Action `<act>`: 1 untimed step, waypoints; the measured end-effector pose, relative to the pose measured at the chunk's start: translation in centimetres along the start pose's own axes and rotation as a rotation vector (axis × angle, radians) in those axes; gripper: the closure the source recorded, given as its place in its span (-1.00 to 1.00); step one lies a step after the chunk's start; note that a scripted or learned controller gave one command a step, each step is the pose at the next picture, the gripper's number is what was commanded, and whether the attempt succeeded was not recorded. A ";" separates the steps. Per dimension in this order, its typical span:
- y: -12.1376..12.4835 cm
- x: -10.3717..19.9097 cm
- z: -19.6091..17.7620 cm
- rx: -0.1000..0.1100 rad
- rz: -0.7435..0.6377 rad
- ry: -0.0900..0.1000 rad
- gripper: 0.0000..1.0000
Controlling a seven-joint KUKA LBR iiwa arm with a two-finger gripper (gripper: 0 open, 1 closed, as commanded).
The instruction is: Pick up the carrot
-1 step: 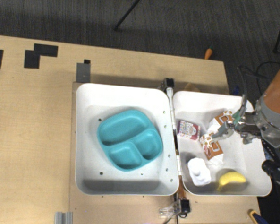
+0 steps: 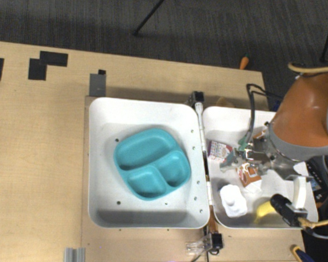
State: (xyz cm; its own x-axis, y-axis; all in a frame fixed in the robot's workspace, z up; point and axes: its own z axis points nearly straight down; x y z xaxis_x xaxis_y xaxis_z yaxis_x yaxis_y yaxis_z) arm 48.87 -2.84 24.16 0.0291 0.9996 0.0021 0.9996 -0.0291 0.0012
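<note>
You are looking at an early stage: the end effector (image 2: 245,156) is hanging over the right bin (image 2: 226,118), its opening unreadable, and no carrot is identifiable among the clutter.

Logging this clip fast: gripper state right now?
Gripper: down over the right bin, above a small orange-brown packet; open or shut cannot be told.

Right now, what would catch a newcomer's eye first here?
The teal divided tray in the middle of the left bin, bright against the white. Then the arm's big orange band looming over the right bin, where small items lie, among them a white bottle and something yellow.
</note>
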 end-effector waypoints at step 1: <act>-0.2 1.5 4.4 0.003 -0.024 -0.001 -1.00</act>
State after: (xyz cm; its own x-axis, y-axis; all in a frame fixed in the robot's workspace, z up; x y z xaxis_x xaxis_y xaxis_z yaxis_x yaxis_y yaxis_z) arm 48.73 -1.32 19.79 0.0050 1.0000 0.0009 1.0000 -0.0050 -0.0015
